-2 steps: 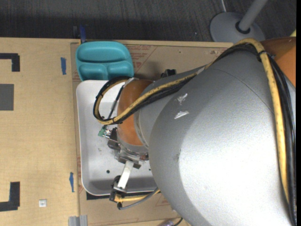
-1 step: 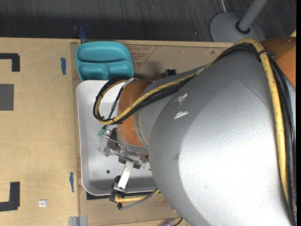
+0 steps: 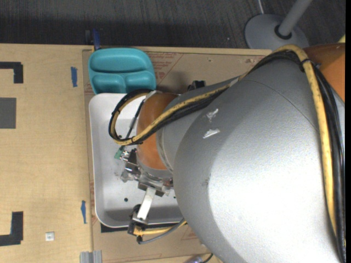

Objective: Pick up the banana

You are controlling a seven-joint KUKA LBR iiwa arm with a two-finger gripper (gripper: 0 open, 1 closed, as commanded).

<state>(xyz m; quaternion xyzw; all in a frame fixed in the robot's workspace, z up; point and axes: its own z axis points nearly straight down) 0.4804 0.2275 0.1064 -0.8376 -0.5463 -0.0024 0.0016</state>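
The fingers sit low in the white bin (image 3: pixel 103 147), too buried under the wrist to tell parted from clenched. Where the banana lies I cannot tell, since the grey arm (image 3: pixel 258 163) covers most of the bin. A banana should be light, soft-skinned and easily bruised, best pinched gently across its middle.

On flat tan cardboard bench top (image 3: pixel 44 147), left of centre: shallow white plastic bin (image 3: pixel 101 147). Just behind bin's far rim, touching it: teal moulded plastic block (image 3: pixel 122 70). Left of bin, on bench: short blue tape strip (image 3: pixel 74 76) beside far corner, second tape strip (image 3: pixel 83 211) beside near corner. Reaching in from right, above bin's right part: big grey metal arm (image 3: pixel 247 163). At arm's end, over bin floor: two-finger gripper (image 3: pixel 131 169). Behind bench, far right, on dark carpet floor (image 3: pixel 137 10): round grey stand base (image 3: pixel 269 30).
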